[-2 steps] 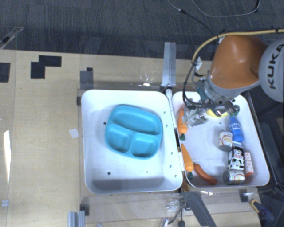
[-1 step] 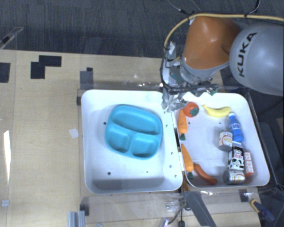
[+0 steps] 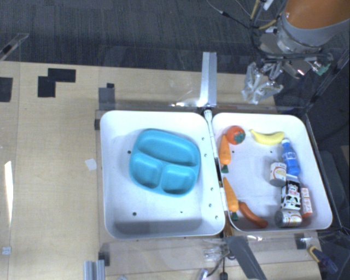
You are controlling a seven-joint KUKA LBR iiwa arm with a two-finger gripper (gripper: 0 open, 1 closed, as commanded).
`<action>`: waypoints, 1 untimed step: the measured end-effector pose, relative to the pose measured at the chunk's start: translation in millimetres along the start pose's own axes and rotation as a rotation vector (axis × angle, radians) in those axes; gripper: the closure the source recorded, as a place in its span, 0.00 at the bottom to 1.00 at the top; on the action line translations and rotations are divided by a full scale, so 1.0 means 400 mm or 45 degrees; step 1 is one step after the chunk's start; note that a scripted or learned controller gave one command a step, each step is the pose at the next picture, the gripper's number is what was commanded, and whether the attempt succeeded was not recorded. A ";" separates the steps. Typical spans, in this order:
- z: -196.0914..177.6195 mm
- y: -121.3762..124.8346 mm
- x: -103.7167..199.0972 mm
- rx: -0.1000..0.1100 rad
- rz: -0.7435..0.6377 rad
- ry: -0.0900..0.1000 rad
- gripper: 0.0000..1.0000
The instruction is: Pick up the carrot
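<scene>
A: Where is the carrot?

B: One carrot (image 3: 225, 150) lies in the right bin (image 3: 314, 164), hard against its left wall near the far left corner. Its long axis runs roughly from the far edge to the near edge, the fat end away from the camera and the thin tip toward it. A second orange carrot-like piece (image 3: 231, 195) lies farther down the same wall, slanting toward the near left corner, thick end nearer the camera.

A: What sits around them?

B: An orange-red round fruit (image 3: 235, 134) touches the upper carrot's far end. A banana (image 3: 267, 137) lies just beside that, along the far wall. A red-brown sausage shape (image 3: 251, 215) meets the lower piece at the near left corner. Along the right wall stand a blue bottle (image 3: 289, 158), a small can (image 3: 278, 173) and a black-and-white carton (image 3: 292, 201), close together.

A: And the claw?

B: The claw (image 3: 263, 83) hangs beyond the far edge of the right bin, over the desk (image 3: 49, 164), well apart from both carrots. It touches nothing and holds nothing. Its pale fingers blur together, so I cannot tell how far they are spread. The arm's orange band (image 3: 314, 12) sits at the upper right.

A: The other bin?

B: The left bin (image 3: 117, 219) holds a blue divided plate (image 3: 164, 160) near its middle.
</scene>
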State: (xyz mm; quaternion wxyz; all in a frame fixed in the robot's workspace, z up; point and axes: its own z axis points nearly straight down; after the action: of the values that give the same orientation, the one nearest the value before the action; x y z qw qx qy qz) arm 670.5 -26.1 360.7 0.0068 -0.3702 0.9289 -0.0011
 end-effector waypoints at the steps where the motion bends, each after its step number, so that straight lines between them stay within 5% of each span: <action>1: -0.051 -0.173 0.162 0.002 -0.188 0.000 1.00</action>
State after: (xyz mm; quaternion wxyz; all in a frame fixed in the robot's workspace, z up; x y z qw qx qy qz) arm 670.8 -120.9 380.7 0.0071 -0.4375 0.8992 -0.0023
